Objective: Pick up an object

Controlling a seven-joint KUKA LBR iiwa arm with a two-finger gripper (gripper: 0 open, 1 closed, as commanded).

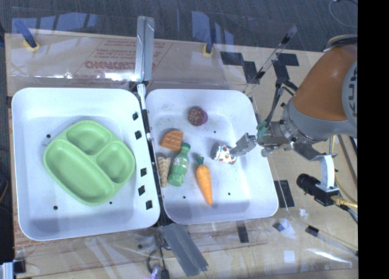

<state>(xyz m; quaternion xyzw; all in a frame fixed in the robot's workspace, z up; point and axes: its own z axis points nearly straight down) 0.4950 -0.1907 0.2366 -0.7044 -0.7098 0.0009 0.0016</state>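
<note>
Two shallow white bins sit side by side on the surface: the left bin (24,150) carries a pale green plastic divided plate (89,160), and the right bin (243,104) holds the loose pieces. The grey arm with its orange band (328,89) reaches in from the right, and its tool (238,148) hangs low over the right half of that bin, just beside a small silvery, red-and-white speckled object (223,154), which looks like the intended pick. Whether the fingers are spread or pressed together cannot be told from this angle, and nothing shows clearly between them, so no hold can be claimed. Nearby lie an orange toy carrot (205,183), a small green plastic bottle (179,166), an orange waffle-like toy biscuit (172,140), a tan ridged stick (163,170) against the bin's left wall, and a dark maroon round piece (197,115) farther back. The main risk, as I judge it, is a glancing approach: the small object is touched at its edge, so a closing finger could push it aside toward the carrot rather than trap it. Its rounded, shiny surface may also slip out under pressure. A descent too far right could catch the sloped bin wall.
</note>
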